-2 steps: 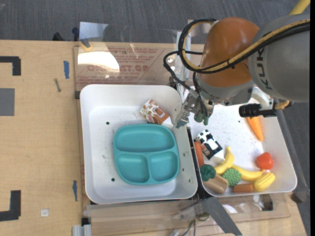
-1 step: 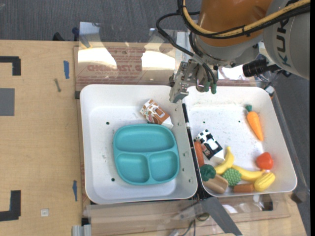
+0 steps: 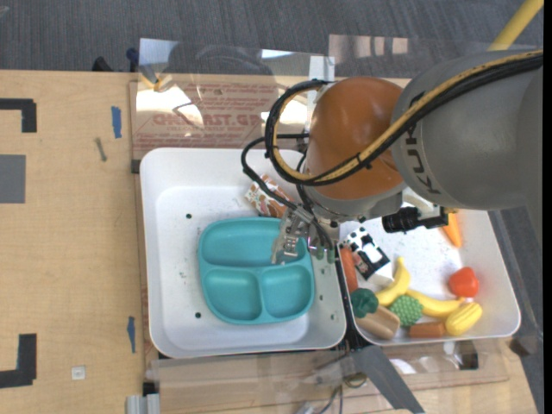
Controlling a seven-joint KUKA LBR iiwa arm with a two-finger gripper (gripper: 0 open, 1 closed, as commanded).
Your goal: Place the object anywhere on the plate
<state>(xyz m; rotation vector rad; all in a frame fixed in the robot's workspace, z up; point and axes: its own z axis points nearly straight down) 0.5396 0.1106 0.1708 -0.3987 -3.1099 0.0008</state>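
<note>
Arm [image 3: 405, 136] reaches in from 3 o'clock, its orange band over the inner walls of the two bins. Gripper [image 3: 289, 247] hangs over the plate [image 3: 255, 270], at the plate's 1 o'clock edge, above the large upper compartment. Cannot tell how the gripper stands, nor whether anything sits between its parts: metallic bits blur together there. Plate is teal, three compartments, lying in the left bin [image 3: 172, 257] toward its 3 o'clock side. A small brown-and-white packet [image 3: 263, 198] lies on the left bin floor just at 11 o'clock of the gripper, partly hidden by the arm and cables; cannot tell whether it touches the gripper. Right bin [image 3: 500, 309] holds toy food well apart from the gripper, at its 4 o'clock: banana [image 3: 395, 285], broccoli [image 3: 362, 301], corn [image 3: 462, 318], tomato [image 3: 464, 282], carrot [image 3: 454, 228]. Both bins rest on the table [image 3: 60, 231].
</note>
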